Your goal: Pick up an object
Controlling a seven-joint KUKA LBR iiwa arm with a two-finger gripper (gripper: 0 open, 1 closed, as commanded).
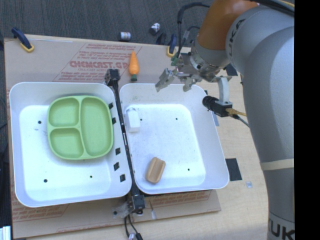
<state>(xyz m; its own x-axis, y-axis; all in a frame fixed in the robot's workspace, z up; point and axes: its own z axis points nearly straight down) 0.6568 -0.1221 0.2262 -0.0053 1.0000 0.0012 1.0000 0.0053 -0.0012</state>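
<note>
Cardboard-topped bench (90, 59) under twin white bins (30, 91), dark carpet (75, 9) behind.

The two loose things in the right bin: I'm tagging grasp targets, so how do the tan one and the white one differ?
The tan block stands out against the right bin; the white block nearly blends in. The tan block lies tilted near the front edge, while the white block sits against the left wall by the divider. Both rest apart from the gripper.
</note>
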